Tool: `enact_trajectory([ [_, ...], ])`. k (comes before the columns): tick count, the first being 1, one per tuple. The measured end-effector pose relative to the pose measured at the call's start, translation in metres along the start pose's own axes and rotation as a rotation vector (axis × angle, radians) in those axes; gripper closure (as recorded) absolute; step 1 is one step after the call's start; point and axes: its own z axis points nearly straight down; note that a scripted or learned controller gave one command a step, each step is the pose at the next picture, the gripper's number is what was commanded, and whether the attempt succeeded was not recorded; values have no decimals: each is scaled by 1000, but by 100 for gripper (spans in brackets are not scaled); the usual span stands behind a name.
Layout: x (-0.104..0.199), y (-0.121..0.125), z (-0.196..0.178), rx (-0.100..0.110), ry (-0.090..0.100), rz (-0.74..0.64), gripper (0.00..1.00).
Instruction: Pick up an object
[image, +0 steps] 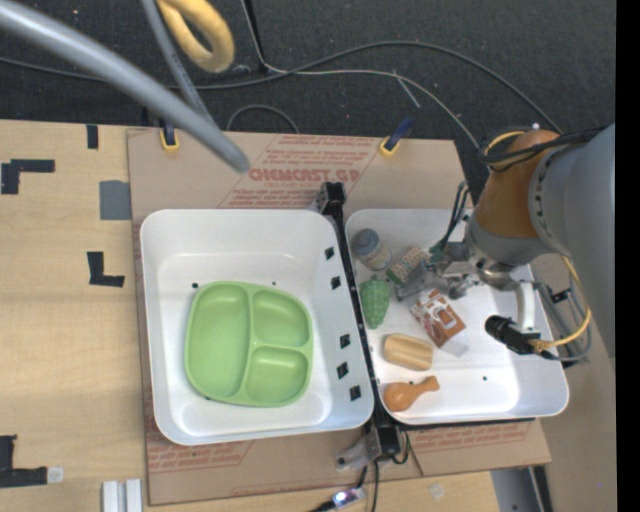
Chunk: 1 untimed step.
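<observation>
Hand (440, 275) state cannot be told; it is positioned low in the right bin (540, 400), near its far edge, just beside the snack packet (438, 318). Descent should be centred on one object, clear of neighbours.

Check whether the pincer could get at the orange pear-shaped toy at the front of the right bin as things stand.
Probably yes. The orange pear-shaped toy lies uncovered near the right bin's front wall, apart from the tan bread-like piece; the pincer sits above the clutter farther back.
</observation>
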Motion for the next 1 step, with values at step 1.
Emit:
enact_trajectory([
  [1,0,0,-12,1,0,0,100],
])
